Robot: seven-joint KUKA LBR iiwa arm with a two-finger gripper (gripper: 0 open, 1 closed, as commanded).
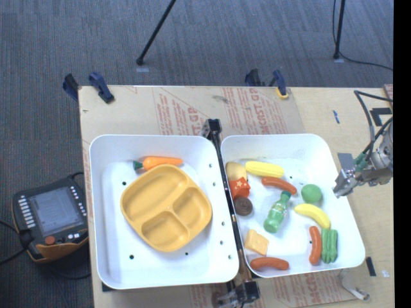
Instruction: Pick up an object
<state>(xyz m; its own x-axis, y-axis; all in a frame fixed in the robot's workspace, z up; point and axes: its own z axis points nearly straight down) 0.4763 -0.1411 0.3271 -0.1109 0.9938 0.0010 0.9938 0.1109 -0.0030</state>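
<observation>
Gripper (347, 183) at 3 o'clock edge of right bin (321, 143), finger state unclear, near green ball (311, 193) & banana (313, 214).

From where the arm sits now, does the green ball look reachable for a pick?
Probably yes. The end effector hovers at the right bin's right rim, close to the green ball. The ball's top is uncovered; the banana lies just below it, leaving its upper side free.

A bench on a grey floor

You saw dark grey carpet (77, 37), thin black stand legs (159, 24), and blue clamps (101, 86) on the brown bench (173, 111).
</observation>
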